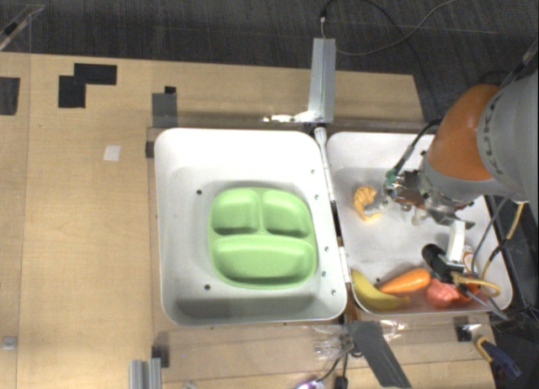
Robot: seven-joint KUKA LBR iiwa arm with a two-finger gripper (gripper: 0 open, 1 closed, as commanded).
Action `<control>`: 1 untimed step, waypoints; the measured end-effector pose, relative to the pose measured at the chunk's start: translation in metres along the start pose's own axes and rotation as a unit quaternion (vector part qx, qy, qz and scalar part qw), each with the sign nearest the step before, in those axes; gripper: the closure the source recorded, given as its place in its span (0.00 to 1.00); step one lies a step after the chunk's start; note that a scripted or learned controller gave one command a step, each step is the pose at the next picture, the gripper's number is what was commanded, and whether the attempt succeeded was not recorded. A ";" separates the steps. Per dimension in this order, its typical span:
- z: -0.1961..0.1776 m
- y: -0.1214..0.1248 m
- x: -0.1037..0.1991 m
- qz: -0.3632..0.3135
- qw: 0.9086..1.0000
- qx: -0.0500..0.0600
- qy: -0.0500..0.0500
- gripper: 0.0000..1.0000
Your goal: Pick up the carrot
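Okay, here is what we see.
Carrot: orange tapered plastic carrot point(407, 279), lying flat near the front edge of the right shallow white bin point(370, 244), pointed end towards the left.
Carrot neighbours: yellow curved plastic banana point(373, 293) touching it on the left and below; red rounded toy fruit point(442, 295) just beside its thick end. We cannot tell what kind of fruit.
Gripper: grey two-finger gripper point(397, 196) over the middle of the right bin, well apart from the carrot, nothing seen in it.
Gripper state: we cannot tell whether it is spread or pressed together.
Near gripper: small yellow-orange lumpy toy point(365, 202) just to its left, on the bin floor; too small for us to name.
Arm: grey arm with orange band point(461, 136) reaching in from the right.
Left bin: shallow white bin point(181, 210) holding a light green three-section plastic plate point(263, 236), set flat in the middle.
Bench: pale wooden bench top point(76, 253) under both bins.
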State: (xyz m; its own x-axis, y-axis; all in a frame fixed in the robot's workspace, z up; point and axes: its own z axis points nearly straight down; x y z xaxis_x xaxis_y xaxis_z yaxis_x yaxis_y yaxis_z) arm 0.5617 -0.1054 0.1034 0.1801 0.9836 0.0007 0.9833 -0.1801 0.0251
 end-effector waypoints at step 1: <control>0.006 0.052 0.029 0.002 1.000 -0.004 0.001 0.00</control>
State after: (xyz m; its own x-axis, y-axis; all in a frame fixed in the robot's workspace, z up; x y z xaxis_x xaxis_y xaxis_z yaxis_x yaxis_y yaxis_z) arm 0.6185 -0.0867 0.0990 0.1848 0.9828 0.0028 0.9822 -0.1848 0.0334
